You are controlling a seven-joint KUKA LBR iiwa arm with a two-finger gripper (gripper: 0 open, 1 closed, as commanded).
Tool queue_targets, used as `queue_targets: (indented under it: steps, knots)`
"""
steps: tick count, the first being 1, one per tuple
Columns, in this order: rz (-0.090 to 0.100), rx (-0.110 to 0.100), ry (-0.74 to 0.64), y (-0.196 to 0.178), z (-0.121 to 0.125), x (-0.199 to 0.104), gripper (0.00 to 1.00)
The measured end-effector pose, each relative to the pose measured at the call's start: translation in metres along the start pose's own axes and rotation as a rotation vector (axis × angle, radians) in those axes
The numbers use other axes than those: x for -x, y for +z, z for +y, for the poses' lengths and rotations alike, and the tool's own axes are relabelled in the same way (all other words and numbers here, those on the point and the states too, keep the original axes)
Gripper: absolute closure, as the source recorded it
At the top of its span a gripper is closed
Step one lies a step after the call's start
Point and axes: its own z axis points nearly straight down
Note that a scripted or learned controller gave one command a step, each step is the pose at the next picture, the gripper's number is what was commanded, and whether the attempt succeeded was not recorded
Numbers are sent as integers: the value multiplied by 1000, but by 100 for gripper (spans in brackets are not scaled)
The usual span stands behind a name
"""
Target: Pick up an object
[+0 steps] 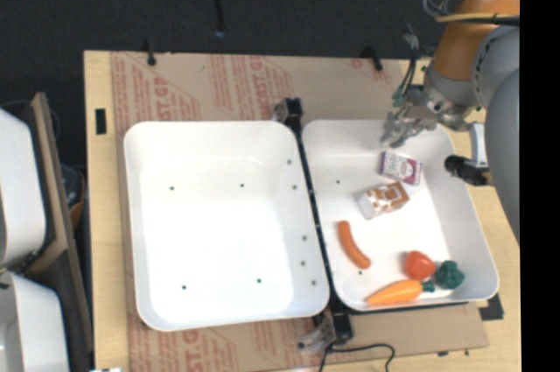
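Camera view: you've got the gripper (402,130) over the right bin's (468,213) back edge, can't tell its grip state, w/ the purple carton (400,166) just below it toward the front, apart, lying flat, long axis running left-right approx.

Robot lab: cardboard-topped bench (201,86), white bins (140,186).

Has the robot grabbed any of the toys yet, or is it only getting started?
Only getting started, it looks like. Nothing looks picked up: the purple carton, brown carton, sausage, tomato, carrot and green toy all lie in the right bin. The gripper hangs above the purple carton, near the bin's far edge. Left to do: come down, grab one, lift it.
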Motion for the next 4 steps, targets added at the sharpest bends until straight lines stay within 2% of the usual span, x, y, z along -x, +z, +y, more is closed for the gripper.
queue_targets:
  steps: [1, 2, 3, 4]
  knots:
    - [0, -1, 0, 0, 0, 0, 0]
    - [0, 0, 3, 36, -47, 12, 0]
    - [0, 2, 68, 35, -32, -6, 0]
    - [-1, 3, 1, 35, -66, -31, 0]
